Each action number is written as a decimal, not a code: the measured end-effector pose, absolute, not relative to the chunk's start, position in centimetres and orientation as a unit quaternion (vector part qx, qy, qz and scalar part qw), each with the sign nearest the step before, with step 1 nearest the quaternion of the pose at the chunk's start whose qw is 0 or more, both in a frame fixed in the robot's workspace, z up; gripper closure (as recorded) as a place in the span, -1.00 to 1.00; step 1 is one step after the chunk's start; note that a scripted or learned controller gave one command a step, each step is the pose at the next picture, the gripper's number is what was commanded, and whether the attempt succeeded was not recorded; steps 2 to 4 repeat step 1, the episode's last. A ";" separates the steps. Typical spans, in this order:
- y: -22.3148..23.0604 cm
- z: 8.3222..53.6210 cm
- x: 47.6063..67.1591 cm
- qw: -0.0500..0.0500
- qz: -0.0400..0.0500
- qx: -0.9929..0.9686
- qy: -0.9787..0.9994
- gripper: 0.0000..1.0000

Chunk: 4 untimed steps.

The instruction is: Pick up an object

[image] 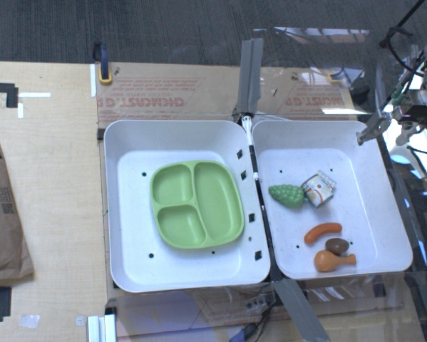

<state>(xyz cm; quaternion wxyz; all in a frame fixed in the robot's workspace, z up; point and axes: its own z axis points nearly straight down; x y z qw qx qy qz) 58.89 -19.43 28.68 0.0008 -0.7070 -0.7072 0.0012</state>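
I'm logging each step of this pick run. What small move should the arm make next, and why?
Probably swing in from the right and come over the right bin, since the gripper sits at that bin's far right corner, apart from every item. The orange sausage lies fairly separate from the brown piece, so it looks an easy target.

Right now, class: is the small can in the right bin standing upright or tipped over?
Tipped over. The small can lies on its side on the right bin floor, its printed wall facing up, beside the green toy.
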 end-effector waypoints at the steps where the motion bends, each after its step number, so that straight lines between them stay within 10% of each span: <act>1: -16.5 19.1 54.4 0.001 0.001 -0.690 -0.724 -1.00; 4: -16.5 19.1 54.4 0.001 0.001 -0.690 -0.724 -1.00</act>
